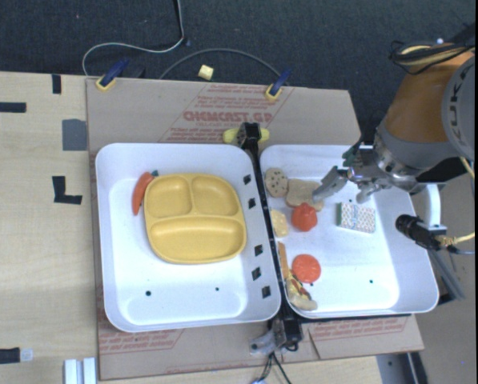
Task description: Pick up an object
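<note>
red ball just below fingers

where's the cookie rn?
The cookie lies in the right bin, at its upper-left corner next to the divider between the bins, just left of a tan food piece and above the red tomato.

**Right bin contents — objects available for picking**

Red tomato-like piece lies near the bin's centre-left. Round orange-red slice lies flat below it, apart. Speckled cookie sits by the divider, with a tan bread-like piece just beside it. Patterned white packet lies flat to the right. Pale yellowish bits — shape unclear — rest at the lower left corner.
</note>
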`<state>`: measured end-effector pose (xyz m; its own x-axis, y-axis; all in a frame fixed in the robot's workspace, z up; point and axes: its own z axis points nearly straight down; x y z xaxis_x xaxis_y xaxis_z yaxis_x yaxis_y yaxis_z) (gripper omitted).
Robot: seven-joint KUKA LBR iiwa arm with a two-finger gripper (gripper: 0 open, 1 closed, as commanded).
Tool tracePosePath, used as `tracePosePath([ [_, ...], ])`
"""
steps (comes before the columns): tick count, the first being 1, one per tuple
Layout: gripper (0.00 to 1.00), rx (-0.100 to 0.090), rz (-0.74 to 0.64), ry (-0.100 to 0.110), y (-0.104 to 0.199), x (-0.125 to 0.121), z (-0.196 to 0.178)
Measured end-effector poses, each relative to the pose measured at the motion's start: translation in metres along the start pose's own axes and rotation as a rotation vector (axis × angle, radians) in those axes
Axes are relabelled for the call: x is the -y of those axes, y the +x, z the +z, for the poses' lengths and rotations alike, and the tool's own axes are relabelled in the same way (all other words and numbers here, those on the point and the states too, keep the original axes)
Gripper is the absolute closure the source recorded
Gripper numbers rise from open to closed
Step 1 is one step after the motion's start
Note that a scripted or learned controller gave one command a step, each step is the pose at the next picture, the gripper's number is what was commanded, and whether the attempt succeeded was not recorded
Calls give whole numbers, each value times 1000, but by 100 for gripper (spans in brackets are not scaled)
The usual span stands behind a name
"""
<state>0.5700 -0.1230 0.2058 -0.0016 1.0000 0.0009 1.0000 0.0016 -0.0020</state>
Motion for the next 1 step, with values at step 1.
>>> tracePosePath([
  [1, 0, 3, -1, -4, 6, -14, 126],
])
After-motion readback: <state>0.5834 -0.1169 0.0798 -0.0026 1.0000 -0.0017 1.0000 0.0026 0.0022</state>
